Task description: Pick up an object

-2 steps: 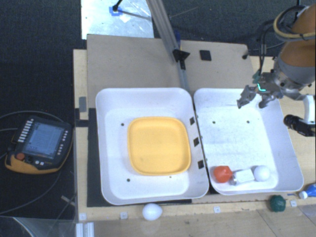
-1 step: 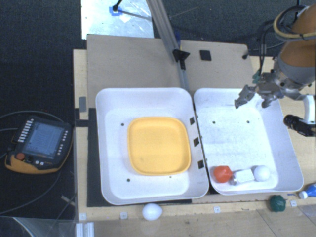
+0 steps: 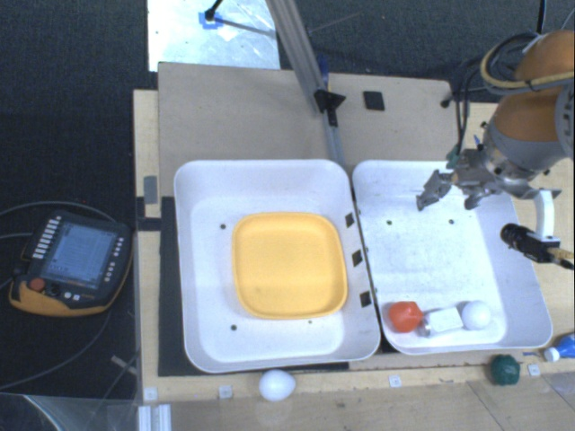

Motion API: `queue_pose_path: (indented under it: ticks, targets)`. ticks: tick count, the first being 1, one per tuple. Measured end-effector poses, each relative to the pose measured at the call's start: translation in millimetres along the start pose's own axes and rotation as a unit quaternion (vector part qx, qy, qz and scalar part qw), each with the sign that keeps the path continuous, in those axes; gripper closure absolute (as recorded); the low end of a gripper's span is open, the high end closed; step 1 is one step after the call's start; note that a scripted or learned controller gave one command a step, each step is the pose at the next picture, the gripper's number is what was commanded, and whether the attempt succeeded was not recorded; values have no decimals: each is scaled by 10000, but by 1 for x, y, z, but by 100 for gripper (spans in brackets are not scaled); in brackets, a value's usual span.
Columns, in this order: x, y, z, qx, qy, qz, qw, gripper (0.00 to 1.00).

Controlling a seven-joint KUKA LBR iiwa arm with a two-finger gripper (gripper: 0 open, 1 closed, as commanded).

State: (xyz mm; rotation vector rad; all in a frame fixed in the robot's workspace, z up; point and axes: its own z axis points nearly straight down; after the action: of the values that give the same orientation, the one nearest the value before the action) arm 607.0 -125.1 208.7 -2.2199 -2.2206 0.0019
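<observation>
Right bin (image 3: 431, 250): orange object (image 3: 403, 316) well below claw (image 3: 454, 191).

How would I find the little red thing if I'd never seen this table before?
Look at the right white bin, the one next to the bin holding the yellow plate. Go to its near edge, at the left corner. The red ball sits there beside a white block and a white ball, and it is the only red one.

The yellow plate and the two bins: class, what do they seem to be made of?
Yellow plate: probably plastic, with an even colour, matte sheen and rounded moulded rim. Left bin and right bin: likely thin moulded plastic, smooth white with rounded corners.
</observation>
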Motion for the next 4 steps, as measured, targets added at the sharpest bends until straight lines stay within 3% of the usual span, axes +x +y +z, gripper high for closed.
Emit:
queue_pose_path:
  ticks: [2,3,4]
  targets:
    - [3,1,114,7,1,2,10000,0]
    - [2,2,101,-21,-3,2,10000,100]
    - [-1,11,54,-32,-4,-1,10000,100]
